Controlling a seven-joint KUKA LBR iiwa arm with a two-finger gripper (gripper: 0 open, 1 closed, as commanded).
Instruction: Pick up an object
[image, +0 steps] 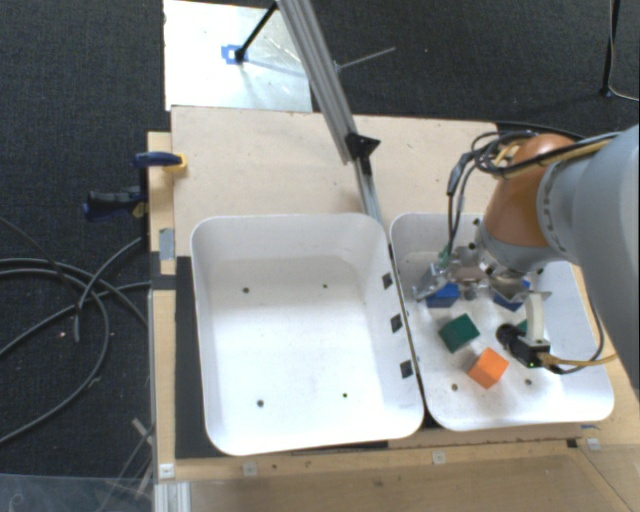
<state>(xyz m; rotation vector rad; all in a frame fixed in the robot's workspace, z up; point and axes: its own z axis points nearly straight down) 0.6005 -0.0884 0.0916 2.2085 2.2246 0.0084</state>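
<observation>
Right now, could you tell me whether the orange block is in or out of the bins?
In: the orange block lies on the right bin's floor, near the green block.

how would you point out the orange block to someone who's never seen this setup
Find the right-hand white bin, the one the arm reaches into. Look near its front, below the tool: the orange block lies there, just beside and below a dark green block. It is the only orange piece in the bin; the others are green or blue.

Grey arm (590, 190) reaching in from the right, orange band (520, 205) just above the wrist, wrist bent downward, gripper (468, 278) hanging low beneath the band, cables looped over and beside the wrist
</observation>
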